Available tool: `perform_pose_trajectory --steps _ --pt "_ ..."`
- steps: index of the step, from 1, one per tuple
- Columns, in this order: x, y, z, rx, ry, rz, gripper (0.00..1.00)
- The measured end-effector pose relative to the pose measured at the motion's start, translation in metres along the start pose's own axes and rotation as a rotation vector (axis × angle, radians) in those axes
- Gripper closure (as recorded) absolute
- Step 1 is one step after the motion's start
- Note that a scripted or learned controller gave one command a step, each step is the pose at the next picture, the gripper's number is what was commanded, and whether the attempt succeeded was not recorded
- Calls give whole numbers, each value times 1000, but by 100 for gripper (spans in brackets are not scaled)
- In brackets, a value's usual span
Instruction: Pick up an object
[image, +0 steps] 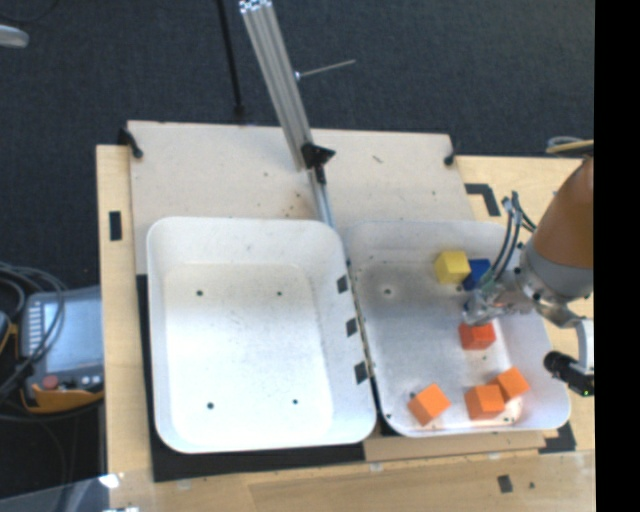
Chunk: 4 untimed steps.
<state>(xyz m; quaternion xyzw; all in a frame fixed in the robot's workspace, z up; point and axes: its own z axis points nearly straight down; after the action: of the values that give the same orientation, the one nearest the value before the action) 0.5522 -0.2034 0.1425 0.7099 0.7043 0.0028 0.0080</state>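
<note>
Bins side by side: left bin (250, 330) bare white, right bin (400, 300) holding blocks. Orange block (431, 403) near front, yellow block (452, 266) touching blue block (477, 272). Gripper (483, 305) sits directly above red-orange block (478, 335); finger opening and any grasp cannot be told. Two orange blocks (497, 394) at front right.

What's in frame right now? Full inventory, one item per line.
shallow white bins: 2, white, side by side on the bench; left, right
yellow block: 1, yellow, right bin, upper part
blue block: 1, blue, touching the yellow one's right side
orange blocks: 4, orange, right bin; one just below the claw, three along the lower edge
grey arm with orange band: 1, entering from the right
claw: 1, over the right bin
</note>
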Motion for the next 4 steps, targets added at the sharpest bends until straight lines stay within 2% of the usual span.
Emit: perform_pose_trajectory --steps 1,2,4 --pt "-2 -1 -64 7 4 -10 100" --pt "-4 0 -79 12 6 -11 100" --pt "111 16 -73 15 9 -16 100"
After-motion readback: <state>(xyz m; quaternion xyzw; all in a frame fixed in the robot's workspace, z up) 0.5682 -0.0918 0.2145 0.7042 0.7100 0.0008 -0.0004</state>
